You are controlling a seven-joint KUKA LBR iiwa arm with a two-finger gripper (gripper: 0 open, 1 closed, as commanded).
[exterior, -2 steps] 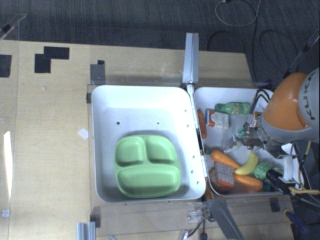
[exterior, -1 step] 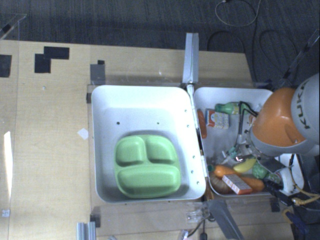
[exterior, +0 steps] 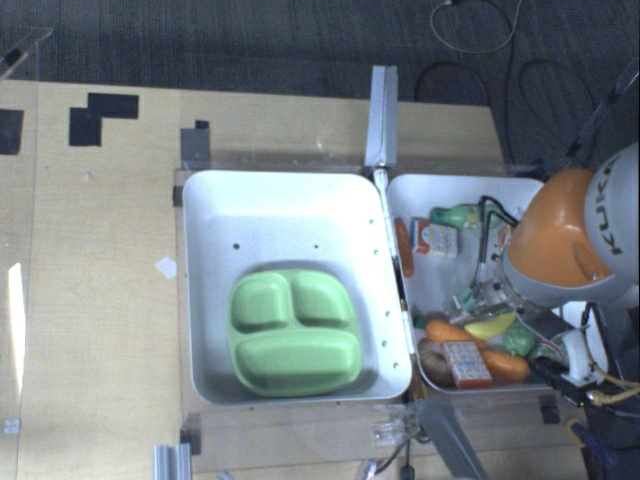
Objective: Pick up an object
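Observation:
The right bin (exterior: 400, 193) holds several toy foods. A green bottle (exterior: 452, 215) and a white carton (exterior: 437, 239) lie at the back, with a red item (exterior: 402, 240) against the left wall. At the front are an orange carrot (exterior: 447, 330), a yellow banana (exterior: 490, 324), a red box (exterior: 466, 364), a brown piece (exterior: 433, 356), another orange piece (exterior: 505, 365) and a green piece (exterior: 519, 341). My gripper (exterior: 478, 301) hangs low in the right bin, just above the banana and carrot. The orange wrist band (exterior: 560, 236) hides the bin's right part.
The left bin (exterior: 270, 203) carries a green divided plate (exterior: 295, 332) in its front half. A metal divider post (exterior: 382, 118) stands between the bins at the back. Cables (exterior: 500, 28) run behind and to the right of the bench.

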